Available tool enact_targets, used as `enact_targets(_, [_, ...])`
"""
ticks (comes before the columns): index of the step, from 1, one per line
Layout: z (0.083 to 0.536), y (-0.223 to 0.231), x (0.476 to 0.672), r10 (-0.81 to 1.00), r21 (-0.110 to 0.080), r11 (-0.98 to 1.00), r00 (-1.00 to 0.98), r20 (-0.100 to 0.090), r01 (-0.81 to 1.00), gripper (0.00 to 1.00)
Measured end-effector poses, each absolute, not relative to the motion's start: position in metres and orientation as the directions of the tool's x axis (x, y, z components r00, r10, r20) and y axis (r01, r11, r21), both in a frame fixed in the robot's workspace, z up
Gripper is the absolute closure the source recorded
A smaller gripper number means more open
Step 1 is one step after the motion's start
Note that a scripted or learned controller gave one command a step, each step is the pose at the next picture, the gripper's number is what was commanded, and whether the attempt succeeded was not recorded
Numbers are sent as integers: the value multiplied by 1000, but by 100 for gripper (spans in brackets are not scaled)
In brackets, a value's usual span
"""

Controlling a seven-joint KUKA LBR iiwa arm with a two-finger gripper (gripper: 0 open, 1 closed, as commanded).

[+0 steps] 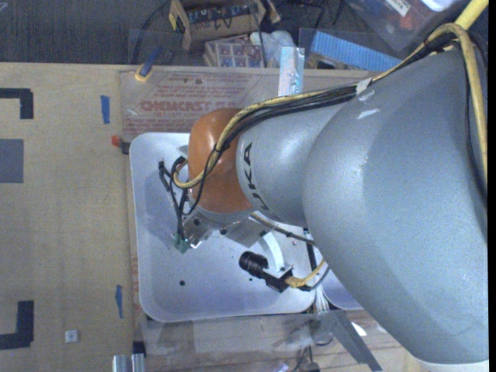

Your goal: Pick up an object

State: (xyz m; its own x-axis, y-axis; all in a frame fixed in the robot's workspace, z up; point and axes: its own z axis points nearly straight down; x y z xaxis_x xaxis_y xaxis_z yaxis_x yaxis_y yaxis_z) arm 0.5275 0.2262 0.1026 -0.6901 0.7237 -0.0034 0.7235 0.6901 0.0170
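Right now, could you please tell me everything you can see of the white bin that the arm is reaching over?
The white bin is a shallow tray with rounded corners and a low raised rim, seemingly smooth plastic. It sits flat on the wooden bench, its left and lower edges plain to see. The grey arm with its orange band covers much of its upper and right parts. A small dark speck lies on its floor near the lower left. The gripper hangs over its left half; whether it touches the floor I cannot tell.

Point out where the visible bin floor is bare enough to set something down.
Bare floor runs along the white bin's left wall and its near rim. Crowded: mid-bin, where the gripper and arm hang, a small green piece at the tip.
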Motion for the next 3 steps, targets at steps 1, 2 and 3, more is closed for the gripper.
enact_targets(1, [203,212,527,850,2,528,-528,-2,850,100])
enact_targets(2, [214,213,528,849,6,529,-529,-4,849,100])
enact_targets(3, [163,214,488,774,-2,633,-633,1,774,100])
